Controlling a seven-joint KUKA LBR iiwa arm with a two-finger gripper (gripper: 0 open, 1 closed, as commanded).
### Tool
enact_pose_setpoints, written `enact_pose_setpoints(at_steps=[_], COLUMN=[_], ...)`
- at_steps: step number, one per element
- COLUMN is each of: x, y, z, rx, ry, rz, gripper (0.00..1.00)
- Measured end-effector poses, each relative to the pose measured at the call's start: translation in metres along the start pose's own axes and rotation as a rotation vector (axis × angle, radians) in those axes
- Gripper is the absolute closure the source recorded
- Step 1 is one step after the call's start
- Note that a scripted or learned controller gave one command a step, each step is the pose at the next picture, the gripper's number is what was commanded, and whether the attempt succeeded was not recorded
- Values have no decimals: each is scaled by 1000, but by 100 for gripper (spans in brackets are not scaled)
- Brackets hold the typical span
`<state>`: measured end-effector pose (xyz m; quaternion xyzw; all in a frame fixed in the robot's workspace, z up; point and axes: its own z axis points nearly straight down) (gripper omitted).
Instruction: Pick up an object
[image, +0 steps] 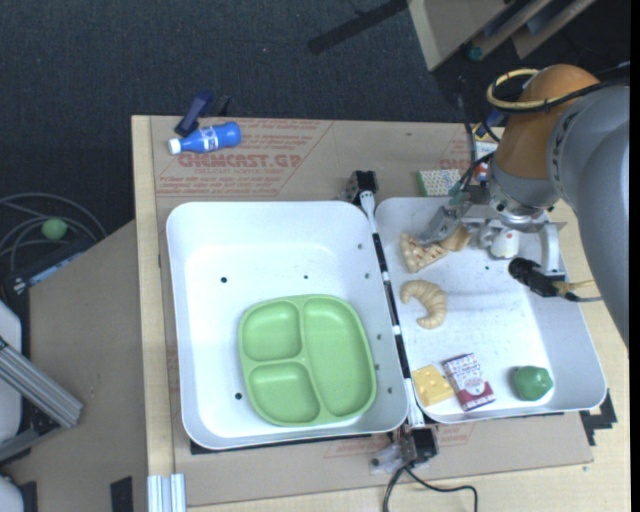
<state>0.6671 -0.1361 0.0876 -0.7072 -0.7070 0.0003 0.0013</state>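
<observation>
My two-finger pincer (441, 228) is down in the right-hand shallow white bin (560, 340), at its far left corner, my grey arm with its orange band (530, 130) coming in from the right. The fingertips sit at the pale tan waffle-textured biscuit piece (422, 250), touching or just above it; I cannot tell how wide they stand, nor whether the piece lies between them.

Same bin, other contents: a tan croissant-shaped toy pastry (428, 302) just nearer than the biscuit piece; along the near edge a yellow cheese-like block (432, 385), touching a small red-and-white printed packet (468, 381), and a green rounded toy pepper (531, 382) near the right corner.

Left-hand white bin (200, 300): a light green three-compartment plastic plate (305, 358), lying flat.

On the bench beyond the bins: a blue-and-white bottle (205, 136) on its side.
</observation>
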Motion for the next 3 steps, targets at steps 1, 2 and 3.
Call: enact_pose_setpoints(at_steps=[1, 2, 3], x=[-2, -2, 68], y=[-2, -2, -17], z=[-13, -24, -110], rx=[-3, -5, -6], ry=[-2, -3, -1], rz=[-1, -2, -2], gripper=[0, 100, 100])
